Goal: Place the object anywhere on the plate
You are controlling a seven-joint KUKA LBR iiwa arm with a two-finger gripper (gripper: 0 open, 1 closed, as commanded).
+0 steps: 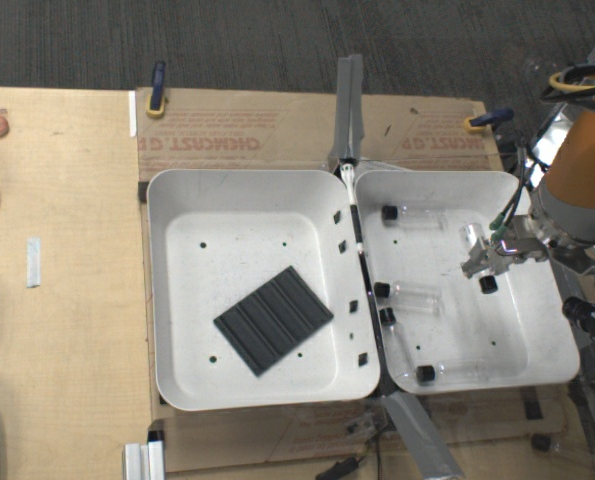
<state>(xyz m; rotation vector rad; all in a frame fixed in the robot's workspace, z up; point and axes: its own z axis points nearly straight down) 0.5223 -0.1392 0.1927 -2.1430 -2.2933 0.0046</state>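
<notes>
Surface: I see a tan wooden bench [67,298] under a brown cardboard sheet [277,133], with dark grey carpet [227,18] behind it.
Left bin: the shallow white plastic left bin [177,193] holds a dark grey ribbed rectangular plate [274,320], lying flat and turned at an angle, toward the near right of the bin floor.
Right bin: the shallow white plastic right bin [537,363] touches the left bin along a grey metal divider bar [349,118]. It holds clear plastic tubes with black caps: one [413,215] far from the plate, one [409,296] near the divider, one [447,373] at the near wall.
Open room: bare floor surrounds the plate on all sides.
Gripper: the two-finger gripper [487,268] sits over the right bin, well apart from the plate. A small black cap [488,284] is just below it. I cannot tell its opening or whether it grips anything.
</notes>
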